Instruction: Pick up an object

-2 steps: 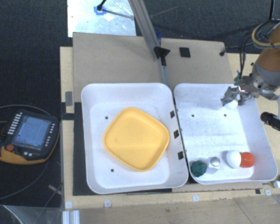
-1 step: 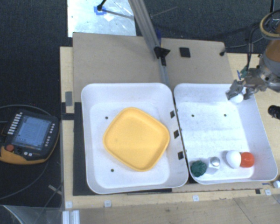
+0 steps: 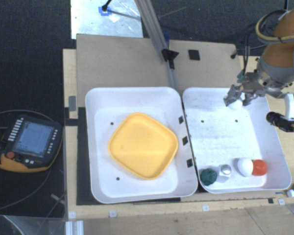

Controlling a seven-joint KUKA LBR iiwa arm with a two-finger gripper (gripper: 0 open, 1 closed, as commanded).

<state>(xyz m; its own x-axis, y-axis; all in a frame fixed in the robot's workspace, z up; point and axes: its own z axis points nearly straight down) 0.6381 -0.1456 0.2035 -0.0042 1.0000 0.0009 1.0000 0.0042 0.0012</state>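
Observation:
My gripper (image 3: pixel 239 99) hangs over the far part of the right bin (image 3: pixel 220 131), its two grey fingers spread apart with nothing between them. Along that bin's near edge lie a dark green object (image 3: pixel 208 176), a small silver object (image 3: pixel 225 170), a white ball (image 3: pixel 245 166) and an orange-red object (image 3: pixel 259 167). They sit well below the gripper in the view, apart from it. A yellow square plate (image 3: pixel 143 145) lies upside down in the left bin (image 3: pixel 100 131).
A teach pendant (image 3: pixel 27 142) lies on the floor left of the bench. A slanted metal pole (image 3: pixel 154 26) runs to a clamp behind the bins. A black fitting (image 3: pixel 279 120) juts in at the right bin's right edge.

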